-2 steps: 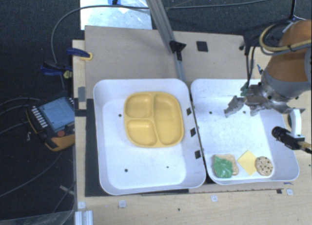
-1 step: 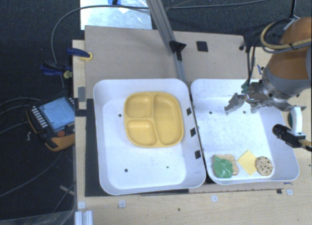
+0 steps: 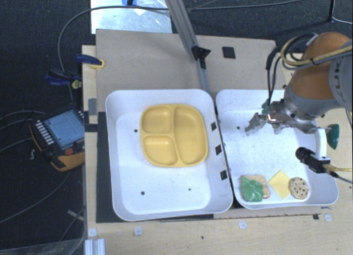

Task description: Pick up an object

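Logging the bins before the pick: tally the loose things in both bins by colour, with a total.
Yellow: 2, the divided plate and the cheese slice
Green: 1, the green-topped toast
Tan: 1, the cookie
Total: 4

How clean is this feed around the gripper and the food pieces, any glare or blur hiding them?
Camera view: even, soft lighting with faint shadows; the right bin is bright white but not blown out. The gripper looks slightly soft, with a small bright spot beside it. The green piece, yellow slice and cookie read clearly.
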Available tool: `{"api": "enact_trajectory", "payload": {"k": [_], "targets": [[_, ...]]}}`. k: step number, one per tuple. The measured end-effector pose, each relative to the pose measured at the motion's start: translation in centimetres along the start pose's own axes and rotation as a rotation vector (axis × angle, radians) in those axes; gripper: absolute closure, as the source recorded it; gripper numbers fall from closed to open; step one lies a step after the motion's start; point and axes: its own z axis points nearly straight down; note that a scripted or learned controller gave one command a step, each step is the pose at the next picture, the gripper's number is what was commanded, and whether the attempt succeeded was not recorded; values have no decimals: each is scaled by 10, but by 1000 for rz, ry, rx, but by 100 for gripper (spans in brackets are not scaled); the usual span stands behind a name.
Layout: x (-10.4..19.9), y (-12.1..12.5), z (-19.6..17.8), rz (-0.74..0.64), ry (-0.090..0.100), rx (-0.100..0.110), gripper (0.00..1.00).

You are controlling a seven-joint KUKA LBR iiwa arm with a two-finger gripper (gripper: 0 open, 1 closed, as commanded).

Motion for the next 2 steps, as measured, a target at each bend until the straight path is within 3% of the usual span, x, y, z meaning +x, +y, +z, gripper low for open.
{"api": "enact_trajectory", "payload": {"k": [1,2], "targets": [[0,9,58,3,0,0,0],[0,11,91,4,-1,-5,0]]}}
